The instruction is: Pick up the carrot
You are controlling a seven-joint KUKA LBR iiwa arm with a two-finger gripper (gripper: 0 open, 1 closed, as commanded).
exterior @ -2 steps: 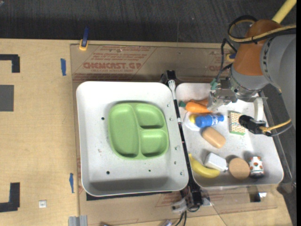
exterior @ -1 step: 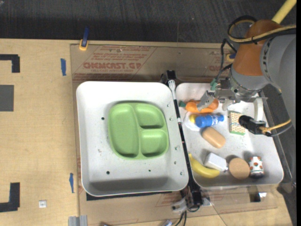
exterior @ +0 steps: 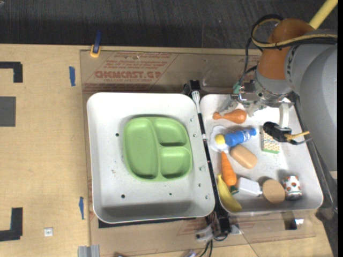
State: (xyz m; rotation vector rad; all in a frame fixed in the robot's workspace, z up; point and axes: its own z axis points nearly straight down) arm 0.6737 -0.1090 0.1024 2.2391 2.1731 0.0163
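you're at the start of this one — the carrot (exterior: pixel 228 170) lies untouched in the right bin (exterior: pixel 313 167), close to that bin's left wall, long axis running roughly up and down the view. its lower end sits just above the banana (exterior: pixel 227 195), and the tan oblong block (exterior: pixel 244 156) is just beside it on the right. the blue bottle (exterior: pixel 235 138) lies just above its upper end.

the gripper (exterior: pixel 251 101) hangs over the far end of the same bin, well apart from the carrot. it sits just beside the orange drumstick-shaped toy (exterior: pixel 233 115), which is not your target. nothing is visibly held, and you cannot tell from this slant how the hand is set — the arm's wrist covers it.

so nothing of the pick looks done yet. what's left, by my reading: bring the gripper down the bin's left side toward the carrot, line it across the carrot's narrow width, descend, close and lift. the crowding is the likely trouble — bin wall on one side, block on the other, banana at the foot.

the left bin (exterior: pixel 102 159) holds a green tray (exterior: pixel 142 149) and plays no part here.
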